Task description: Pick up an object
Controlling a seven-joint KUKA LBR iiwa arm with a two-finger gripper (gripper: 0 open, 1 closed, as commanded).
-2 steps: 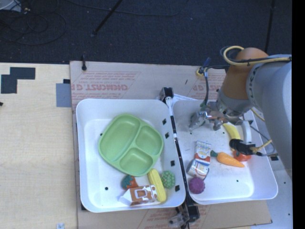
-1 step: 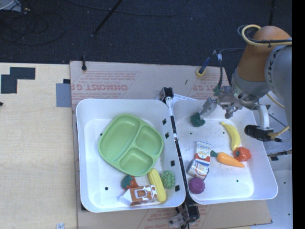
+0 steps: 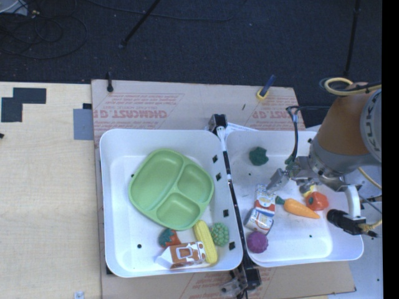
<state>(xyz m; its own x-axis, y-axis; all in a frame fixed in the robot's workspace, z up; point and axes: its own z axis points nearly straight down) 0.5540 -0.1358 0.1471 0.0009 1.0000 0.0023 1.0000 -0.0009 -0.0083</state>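
the pale wooden surface [image 3: 43, 185] is stretching out on the left, and a sheet of printed cardboard [image 3: 162, 108] is lying under the two white bins. the left bin [image 3: 115, 229] is carrying a green divided plate [image 3: 172, 189], which is lying tilted across its middle. along the near edge of that bin, a small teal and orange toy [image 3: 167, 237] is sitting just beside a little orange and white carton [image 3: 184, 253], a yellow corn cob [image 3: 205, 242] is leaning next to them, and a bumpy green ball [image 3: 219, 233] is resting near the divider between the bins. in the right bin [image 3: 299, 251], a dark green broccoli piece [image 3: 259, 156] is lying alone toward the far side. a small white juice carton [image 3: 262, 210] is standing close to the middle, and a purple round toy [image 3: 257, 242] is sitting just near of it. an orange carrot [image 3: 301, 208] is lying to the right of the carton, with a red tomato-like toy [image 3: 318, 200] touching or almost touching its right end. the arm [image 3: 349, 129] is reaching in from the right, and its claw [image 3: 288, 177] is hanging low over the right bin, just far of the carrot and right of the carton. its metal fingers [image 3: 275, 179] are looking spread apart, and nothing is sitting between them.
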